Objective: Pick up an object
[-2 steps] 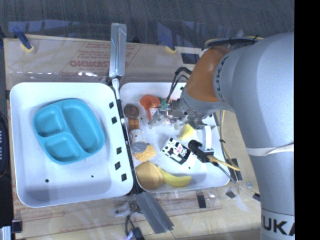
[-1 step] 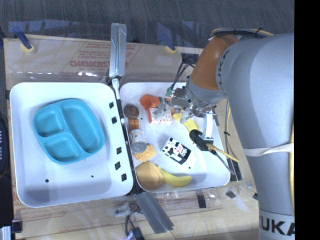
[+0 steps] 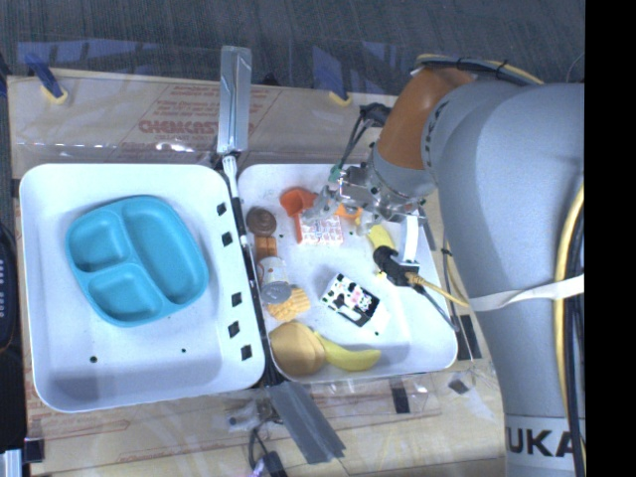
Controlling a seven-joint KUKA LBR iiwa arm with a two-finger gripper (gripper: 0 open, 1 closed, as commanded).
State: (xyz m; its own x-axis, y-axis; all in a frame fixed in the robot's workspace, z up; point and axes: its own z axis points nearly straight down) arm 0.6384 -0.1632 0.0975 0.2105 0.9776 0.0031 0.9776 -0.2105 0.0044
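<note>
A: Where is the hand (image 3: 336,199) sitting right now?

B: It is hanging low over the right bin (image 3: 437,338), near that bin's far edge; the grey arm (image 3: 497,167) is reaching in from the counter's right side; how far the hand is parted I cannot tell, and nothing is showing in its grip

A: What is lying closest to it?

B: A small packet with red print (image 3: 323,231) is lying just beside the hand, on its near side; an orange piece (image 3: 295,202) is sitting just left of it, toward the bin's far left corner; I am judging one of those two to be the likely pick

A: And the rest?

B: A black and white box (image 3: 351,299) is lying mid-bin, long axis slanting toward the near right corner; a banana (image 3: 350,357) is lying along the near edge, touching a tan round thing (image 3: 296,347); the blue plate (image 3: 136,257) is resting in the left bin (image 3: 40,366), well apart from the hand
</note>
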